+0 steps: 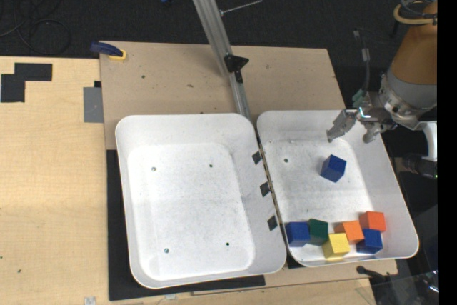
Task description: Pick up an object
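**Ana:** Below the fingers (355, 126) and a little toward the left bin (187, 261) sits the lone blue cube (333, 168), on the floor of the right bin (400, 189), apart from both tips. The two fingers are spread with nothing between them.

**Ben:** So a straight drop lands beside it?

**Ana:** That is my worry. One tip could come down on the cube's top or knock its edge, and it would skid across the smooth white floor rather than settle into the gap.

**Ben:** The cube looks turned at an angle, too.

**Ana:** Yes, so the tips may meet corners and not flat faces. A squeeze on corners tends to spin a block out.

**Ben:** And the cluster (335, 233) further below the fingers, along the near wall?

**Ana:** Blue, green, yellow, orange and red blocks, touching or nearly so. If the program goes there, I doubt a finger fits between neighbours; it could jam on one or close on two and drop both.

**Ben:** The wall itself?

**Ana:** Also close to those blocks, so a tip may strike it.
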Robot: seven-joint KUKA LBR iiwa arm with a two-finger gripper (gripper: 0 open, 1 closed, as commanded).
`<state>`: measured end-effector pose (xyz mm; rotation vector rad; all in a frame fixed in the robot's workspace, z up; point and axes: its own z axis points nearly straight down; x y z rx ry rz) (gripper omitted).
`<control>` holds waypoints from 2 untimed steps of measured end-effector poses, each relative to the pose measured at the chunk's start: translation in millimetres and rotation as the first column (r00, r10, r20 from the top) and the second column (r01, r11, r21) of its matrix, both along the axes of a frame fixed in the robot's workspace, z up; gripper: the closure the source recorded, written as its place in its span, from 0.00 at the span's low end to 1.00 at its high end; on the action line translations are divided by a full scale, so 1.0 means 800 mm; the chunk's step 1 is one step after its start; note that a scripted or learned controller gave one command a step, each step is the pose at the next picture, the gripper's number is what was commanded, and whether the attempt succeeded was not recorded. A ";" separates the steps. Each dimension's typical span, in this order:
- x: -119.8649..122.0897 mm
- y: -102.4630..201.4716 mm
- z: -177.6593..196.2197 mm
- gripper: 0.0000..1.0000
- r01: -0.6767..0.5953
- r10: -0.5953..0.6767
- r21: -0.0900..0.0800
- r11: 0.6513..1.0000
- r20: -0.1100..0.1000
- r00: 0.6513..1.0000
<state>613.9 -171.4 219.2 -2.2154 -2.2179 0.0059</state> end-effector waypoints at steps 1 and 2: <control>0.001 0.000 0.003 0.00 -0.002 0.002 -0.001 1.000 0.004 1.000; 0.009 0.005 -0.073 0.00 -0.004 0.004 0.000 1.000 0.000 1.000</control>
